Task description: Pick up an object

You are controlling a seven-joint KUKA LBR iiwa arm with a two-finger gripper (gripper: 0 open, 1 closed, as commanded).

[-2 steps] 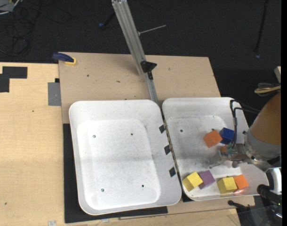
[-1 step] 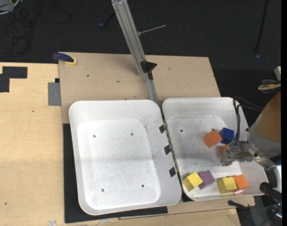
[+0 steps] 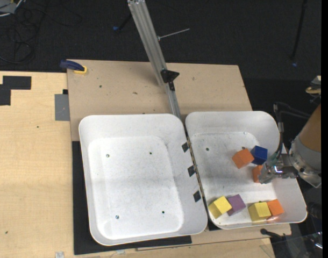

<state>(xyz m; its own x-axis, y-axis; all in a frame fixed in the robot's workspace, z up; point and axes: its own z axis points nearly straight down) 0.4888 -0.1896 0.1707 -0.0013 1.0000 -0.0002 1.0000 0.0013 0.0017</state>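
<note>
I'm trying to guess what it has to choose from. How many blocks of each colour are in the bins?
Orange: 3, one by the blue block, one partly hidden at the gripper, one by a yellow block
Yellow: 2
Blue: 1
Purple: 1
Total: 7, all in the right bin

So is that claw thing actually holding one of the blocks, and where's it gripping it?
Cannot be told. The gripper sits right at a small orange block in the right bin, but the view is too blurred to show a grip.
</note>
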